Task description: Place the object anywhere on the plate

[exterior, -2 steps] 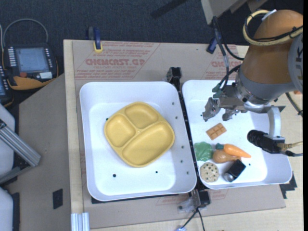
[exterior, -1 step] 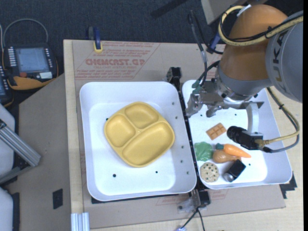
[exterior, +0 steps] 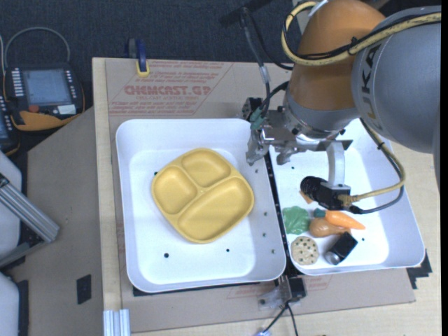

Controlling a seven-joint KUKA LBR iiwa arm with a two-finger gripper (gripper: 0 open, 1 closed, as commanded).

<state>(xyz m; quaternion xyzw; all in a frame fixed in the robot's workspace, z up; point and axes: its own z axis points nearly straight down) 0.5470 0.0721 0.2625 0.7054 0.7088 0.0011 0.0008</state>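
BENCH, FROM ABOVE: We see the yellow three-part plate lying in the middle of the left bin, with its two small wells toward 12 o'clock and its large well toward 6 o'clock. The grey arm reaches in from 3 o'clock. Its gripper hangs over the wall where the two bins meet, at about 1 o'clock from the plate. We cannot tell whether the gripper is parted or closed. The loose objects all lie in the right bin, bunched in its 7 o'clock corner and apart from the plate. Among them we see a green piece, with an orange carrot just beside it at 3 o'clock. A round dotted cracker lies at 6 o'clock of the green piece, and a small black block sits at 3 o'clock of the cracker. Both bins rest on a brown sheet printed in red.
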